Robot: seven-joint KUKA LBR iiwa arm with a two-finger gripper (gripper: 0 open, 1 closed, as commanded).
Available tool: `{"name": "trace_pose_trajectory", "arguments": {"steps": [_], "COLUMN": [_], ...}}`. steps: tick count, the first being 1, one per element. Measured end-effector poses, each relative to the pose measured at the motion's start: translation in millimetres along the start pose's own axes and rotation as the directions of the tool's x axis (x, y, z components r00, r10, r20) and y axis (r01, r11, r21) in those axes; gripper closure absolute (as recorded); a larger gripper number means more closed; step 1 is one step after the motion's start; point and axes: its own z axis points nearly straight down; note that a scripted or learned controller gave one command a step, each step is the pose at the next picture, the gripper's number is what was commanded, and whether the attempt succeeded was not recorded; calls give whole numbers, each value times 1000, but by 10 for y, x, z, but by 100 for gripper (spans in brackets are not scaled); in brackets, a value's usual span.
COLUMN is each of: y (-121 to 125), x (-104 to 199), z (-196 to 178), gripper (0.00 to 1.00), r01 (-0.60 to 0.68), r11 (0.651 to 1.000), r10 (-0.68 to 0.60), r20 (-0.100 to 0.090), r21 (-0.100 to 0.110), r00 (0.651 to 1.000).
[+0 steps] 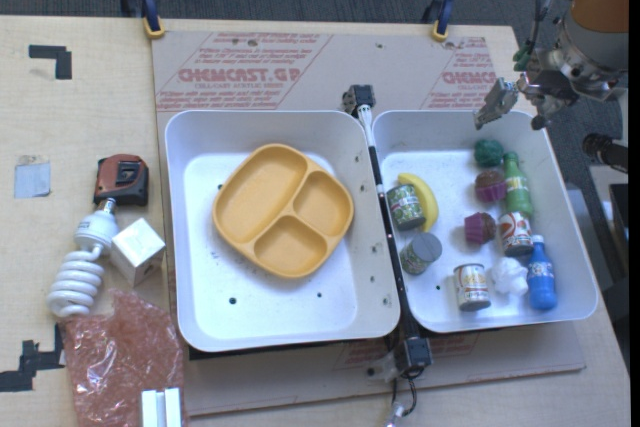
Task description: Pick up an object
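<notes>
Green plastic bottle (515, 183) just below gripper (497, 103), probably light, rigid, slick; best pinched across its body; finger state impossible to tell.

One fixed camera looks down from above at a slant, far enough to take in both white bins (375, 155), the bench's (80, 115) left side and floor beyond.

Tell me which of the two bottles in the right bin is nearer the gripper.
The green bottle, lying toward the bin's far right, closer to the gripper. The blue bottle sits at the near right corner.
</notes>
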Motion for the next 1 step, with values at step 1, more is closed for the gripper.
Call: {"name": "trace_pose_trajectory", "arguments": {"steps": [1], "y": [185], "x": [-62], "z": [1550], "gripper": [0], "r01": [0], "r11": [1000], "r10": [0], "r20": [0], "r21": [0], "r00": [1000]}}
